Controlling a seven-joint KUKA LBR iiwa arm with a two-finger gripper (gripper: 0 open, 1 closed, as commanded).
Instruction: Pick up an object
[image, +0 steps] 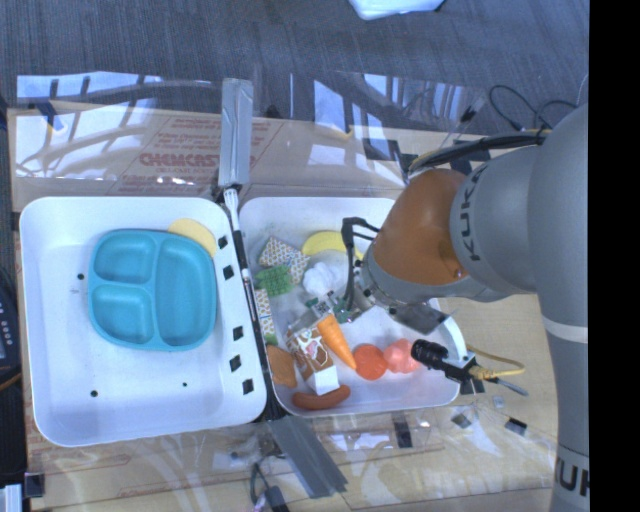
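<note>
Arm (520, 220), grey w/ orange band, reaches in from the right & hangs over the right bin (420, 400). Left bin (50, 400) sits just beside it, holding a blue divided tray (153, 288) w/ a yellow round piece (196, 234) at its upper right corner. Right bin is crowded w/ toy food: small carton (313, 362) near the middle, carrot (336, 341) touching it on the right, sausage (320, 399) along the front wall, orange ball (370, 362) beside a pink piece (403, 355), white lump (322, 277) & yellow piece (322, 242) toward the back. Gripper (345, 303) is low over the bin centre, just above the carrot; can't tell if its claw is released or clenched, & nothing shows betw. it.
</note>
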